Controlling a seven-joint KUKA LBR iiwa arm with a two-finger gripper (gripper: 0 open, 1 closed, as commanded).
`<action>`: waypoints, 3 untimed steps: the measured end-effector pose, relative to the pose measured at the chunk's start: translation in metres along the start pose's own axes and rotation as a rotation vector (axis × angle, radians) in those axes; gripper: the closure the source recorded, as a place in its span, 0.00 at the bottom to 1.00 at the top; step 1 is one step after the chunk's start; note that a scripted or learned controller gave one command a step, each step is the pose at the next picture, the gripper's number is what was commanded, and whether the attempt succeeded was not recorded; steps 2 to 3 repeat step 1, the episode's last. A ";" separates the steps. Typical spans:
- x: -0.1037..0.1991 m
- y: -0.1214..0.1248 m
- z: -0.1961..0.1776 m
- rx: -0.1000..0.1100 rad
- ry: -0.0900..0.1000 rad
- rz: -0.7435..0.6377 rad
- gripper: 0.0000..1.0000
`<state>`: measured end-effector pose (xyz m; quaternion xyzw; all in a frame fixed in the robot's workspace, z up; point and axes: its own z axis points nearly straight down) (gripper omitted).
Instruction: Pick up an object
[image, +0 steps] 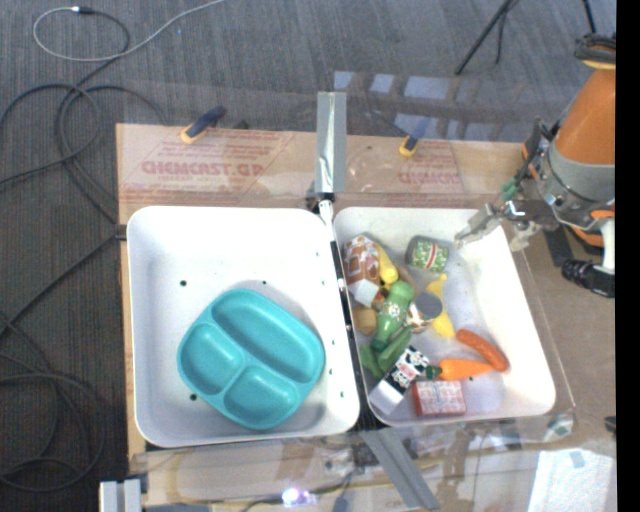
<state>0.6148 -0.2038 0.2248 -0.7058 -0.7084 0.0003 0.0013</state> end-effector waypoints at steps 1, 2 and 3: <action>-0.016 -0.009 0.117 -0.023 -0.008 -0.446 0.00; -0.016 -0.009 0.117 -0.023 -0.008 -0.446 0.00; -0.016 -0.009 0.117 -0.023 -0.008 -0.446 0.00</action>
